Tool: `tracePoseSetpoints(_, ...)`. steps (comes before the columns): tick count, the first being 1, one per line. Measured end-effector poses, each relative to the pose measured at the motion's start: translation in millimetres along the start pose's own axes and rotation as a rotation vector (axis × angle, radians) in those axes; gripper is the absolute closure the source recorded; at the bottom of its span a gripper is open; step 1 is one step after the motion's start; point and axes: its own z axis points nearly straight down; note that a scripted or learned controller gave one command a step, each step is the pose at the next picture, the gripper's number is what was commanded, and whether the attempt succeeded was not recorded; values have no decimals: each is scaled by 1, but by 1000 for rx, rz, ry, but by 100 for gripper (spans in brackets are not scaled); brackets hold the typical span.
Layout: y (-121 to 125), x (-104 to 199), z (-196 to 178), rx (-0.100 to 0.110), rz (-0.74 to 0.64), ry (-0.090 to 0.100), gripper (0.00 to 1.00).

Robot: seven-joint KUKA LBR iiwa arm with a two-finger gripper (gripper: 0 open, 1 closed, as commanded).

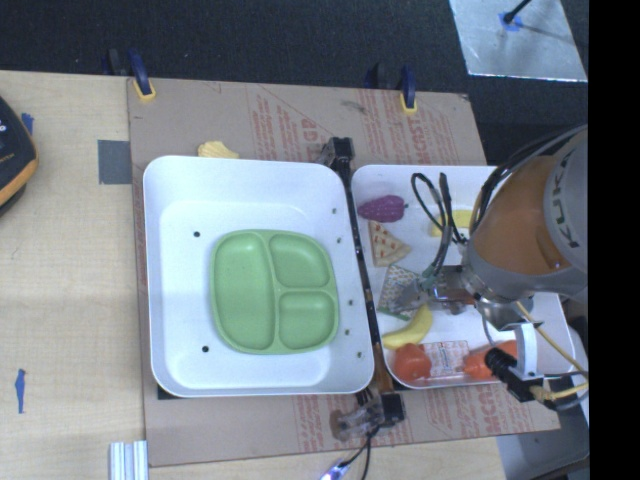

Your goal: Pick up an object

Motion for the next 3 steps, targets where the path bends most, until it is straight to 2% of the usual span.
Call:
tracePoseSetpoints(1, 1, 0, -11, 0, -3, 2, 100)
tracePoseSetpoints(2, -21, 30, -96, 7, 0, 0, 100)
tracePoseSetpoints(3, -21, 30, -96, 7, 1, 0, 0)
